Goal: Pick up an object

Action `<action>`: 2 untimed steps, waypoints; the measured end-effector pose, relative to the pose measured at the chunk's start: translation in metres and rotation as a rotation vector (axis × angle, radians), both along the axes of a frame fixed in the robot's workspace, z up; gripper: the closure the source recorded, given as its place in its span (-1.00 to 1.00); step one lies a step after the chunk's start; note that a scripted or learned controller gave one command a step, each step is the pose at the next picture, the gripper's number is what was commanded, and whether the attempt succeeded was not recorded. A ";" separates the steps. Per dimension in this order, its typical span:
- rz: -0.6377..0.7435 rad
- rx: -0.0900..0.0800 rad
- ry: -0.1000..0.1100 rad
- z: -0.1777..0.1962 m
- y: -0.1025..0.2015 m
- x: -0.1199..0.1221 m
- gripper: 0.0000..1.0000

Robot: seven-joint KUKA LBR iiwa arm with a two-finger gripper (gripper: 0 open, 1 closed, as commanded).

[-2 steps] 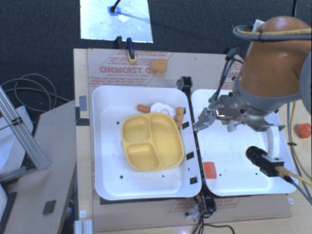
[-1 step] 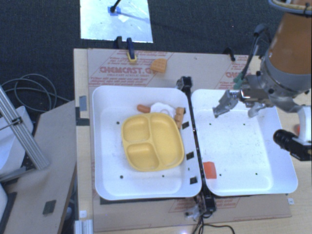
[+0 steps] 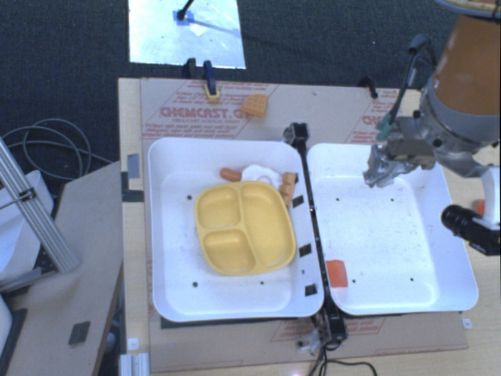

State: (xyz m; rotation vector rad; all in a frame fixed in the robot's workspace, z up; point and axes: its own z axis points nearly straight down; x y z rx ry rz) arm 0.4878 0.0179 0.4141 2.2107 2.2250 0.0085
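The grey arm's two-finger gripper (image 3: 378,175) is hovering over the far part of the right shallow white bin (image 3: 407,288); whether its jaws are released or clenched, I cannot tell. A small orange-red block (image 3: 336,272) is lying at that bin's near left corner, well apart from the gripper.

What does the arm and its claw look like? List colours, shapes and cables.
The arm is a thick rounded cylinder, orange above a grey wrist section. A dark cable loops along its side down toward the claw, which is a small, metallic grey block with short fingers.
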 end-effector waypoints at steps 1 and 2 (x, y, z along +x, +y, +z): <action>-0.009 -0.001 -0.011 0.121 -0.041 -0.001 1.00; -0.004 0.000 0.004 0.114 -0.039 -0.001 -1.00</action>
